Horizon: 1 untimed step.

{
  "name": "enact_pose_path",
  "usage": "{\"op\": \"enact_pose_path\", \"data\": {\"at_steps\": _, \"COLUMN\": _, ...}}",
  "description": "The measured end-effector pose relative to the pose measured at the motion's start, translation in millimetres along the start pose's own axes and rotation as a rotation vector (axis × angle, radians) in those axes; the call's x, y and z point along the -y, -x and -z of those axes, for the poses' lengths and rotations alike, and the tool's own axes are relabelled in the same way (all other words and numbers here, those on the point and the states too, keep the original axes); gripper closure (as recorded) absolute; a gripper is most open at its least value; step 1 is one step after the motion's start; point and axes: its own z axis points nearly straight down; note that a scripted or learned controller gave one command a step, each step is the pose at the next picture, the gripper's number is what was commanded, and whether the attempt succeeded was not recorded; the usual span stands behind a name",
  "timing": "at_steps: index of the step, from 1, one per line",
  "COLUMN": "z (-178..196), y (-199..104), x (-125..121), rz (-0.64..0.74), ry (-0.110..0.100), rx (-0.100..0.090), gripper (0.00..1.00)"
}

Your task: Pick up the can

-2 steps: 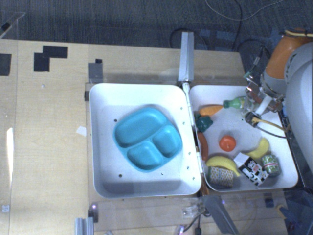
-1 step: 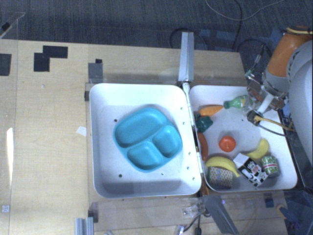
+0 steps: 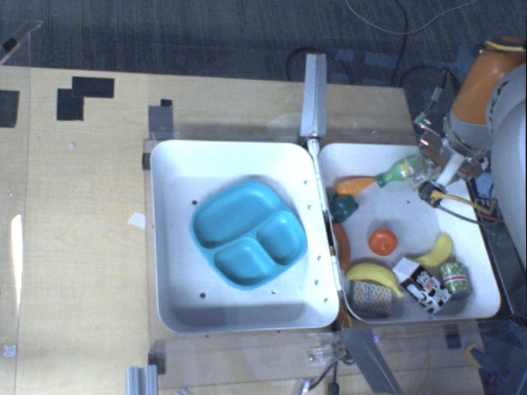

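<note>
Small can (image 3: 454,278) with a green-and-red label sits in the right bin's (image 3: 412,216) near right corner.
The gripper (image 3: 430,178) hangs over the bin's far side; open or clenched, I cannot tell.

The pale wooden bench (image 3: 82,262) is carrying two shallow white plastic bins side by side, the left bin (image 3: 177,290) right up against the right bin (image 3: 395,214). Some flat black angular patches (image 3: 82,95) are sitting toward the far left, and a small white paper scrap (image 3: 137,219) is lying just left of the left bin.
</note>
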Motion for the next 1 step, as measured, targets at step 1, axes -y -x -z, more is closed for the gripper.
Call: {"op": "enact_pose_path", "data": {"at_steps": 1, "z": 12.4, "y": -1.6, "x": -0.4, "rz": 0.006, "ry": 0.006, "rx": -0.001, "gripper": 1.0}}
